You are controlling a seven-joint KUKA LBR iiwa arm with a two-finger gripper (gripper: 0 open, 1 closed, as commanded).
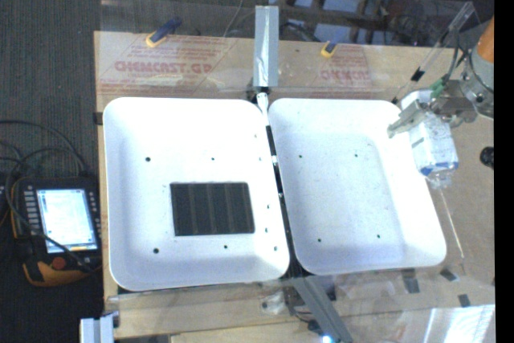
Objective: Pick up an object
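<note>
The arm (487, 52) is cut off by the right edge, so little beyond its wrist is seen. At the gripper (418, 115), the state of the fingers cannot be made out. A clear, bottle-like object (434, 147) below it is blurred by its transparency, and contact cannot be judged. The far right bin (353, 253) rim is partly hidden there.

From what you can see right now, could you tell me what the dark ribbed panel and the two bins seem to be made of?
The dark ribbed panel looks like matte rubber or plastic, judging by its dull, grooved surface. The left bin and right bin look like smooth moulded white plastic with rounded corners.
</note>
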